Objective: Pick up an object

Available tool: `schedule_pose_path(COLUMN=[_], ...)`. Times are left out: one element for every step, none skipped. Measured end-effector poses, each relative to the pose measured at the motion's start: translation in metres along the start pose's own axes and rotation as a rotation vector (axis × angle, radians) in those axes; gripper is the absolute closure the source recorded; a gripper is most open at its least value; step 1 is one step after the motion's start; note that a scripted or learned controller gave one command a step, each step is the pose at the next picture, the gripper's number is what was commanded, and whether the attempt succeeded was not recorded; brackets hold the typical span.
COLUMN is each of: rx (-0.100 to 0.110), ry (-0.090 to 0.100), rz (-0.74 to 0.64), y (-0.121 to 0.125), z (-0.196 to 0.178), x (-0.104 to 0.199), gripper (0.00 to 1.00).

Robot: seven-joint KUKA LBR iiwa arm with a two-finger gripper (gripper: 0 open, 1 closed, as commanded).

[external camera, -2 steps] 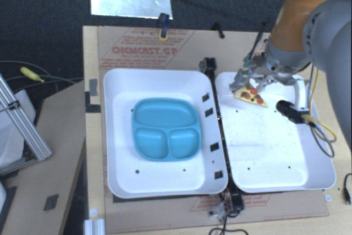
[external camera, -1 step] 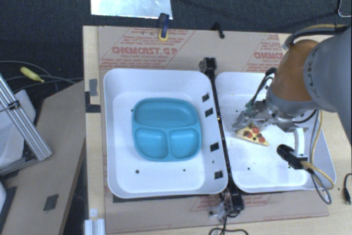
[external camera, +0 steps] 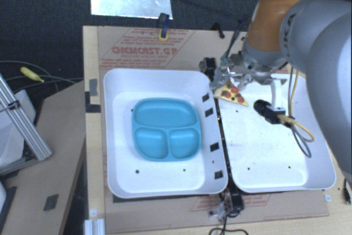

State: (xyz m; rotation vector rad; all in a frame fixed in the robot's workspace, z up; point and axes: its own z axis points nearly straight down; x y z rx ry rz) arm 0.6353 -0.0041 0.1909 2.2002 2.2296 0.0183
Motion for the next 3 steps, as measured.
schedule_pose_path(rx=[0.015, 0.017, -0.003], ry=[-0.002, 0.0, 0.003], rz=[0.015, 0.008, -0.002], y=[-0.018, -0.06, 0.014], z=[0.006, 0.006, -0.095], x=[-0.035, -0.005, 0.101], gripper=[1.0, 1.0, 1.0])
